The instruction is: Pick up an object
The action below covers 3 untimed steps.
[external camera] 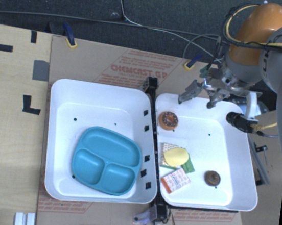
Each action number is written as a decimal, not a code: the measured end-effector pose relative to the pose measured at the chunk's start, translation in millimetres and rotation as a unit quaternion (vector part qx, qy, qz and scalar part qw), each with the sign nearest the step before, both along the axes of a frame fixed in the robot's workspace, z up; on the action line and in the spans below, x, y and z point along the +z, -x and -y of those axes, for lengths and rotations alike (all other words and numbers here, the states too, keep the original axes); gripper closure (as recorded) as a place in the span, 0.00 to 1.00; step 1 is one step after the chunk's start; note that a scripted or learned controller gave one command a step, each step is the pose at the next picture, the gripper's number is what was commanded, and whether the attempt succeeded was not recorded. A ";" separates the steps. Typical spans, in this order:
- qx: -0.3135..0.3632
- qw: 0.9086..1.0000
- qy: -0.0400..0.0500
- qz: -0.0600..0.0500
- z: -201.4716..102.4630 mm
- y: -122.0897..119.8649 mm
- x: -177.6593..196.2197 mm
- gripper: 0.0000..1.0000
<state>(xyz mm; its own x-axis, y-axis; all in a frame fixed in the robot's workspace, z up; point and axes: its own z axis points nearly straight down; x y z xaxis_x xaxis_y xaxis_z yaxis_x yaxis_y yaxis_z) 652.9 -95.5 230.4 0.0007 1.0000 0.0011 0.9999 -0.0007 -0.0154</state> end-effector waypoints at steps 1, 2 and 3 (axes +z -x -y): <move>0.001 1.000 0.000 0.007 -0.2 -2.5 8.7 0.00; 0.001 1.000 0.001 0.006 6.5 -6.0 -38.7 0.00; 0.001 1.000 0.001 0.005 3.7 2.9 -86.4 0.00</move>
<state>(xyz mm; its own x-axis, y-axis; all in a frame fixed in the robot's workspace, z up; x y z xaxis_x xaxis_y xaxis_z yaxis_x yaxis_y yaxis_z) 650.0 -99.2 144.0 -0.0021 1.0000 -0.0012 1.0000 0.0021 -0.0063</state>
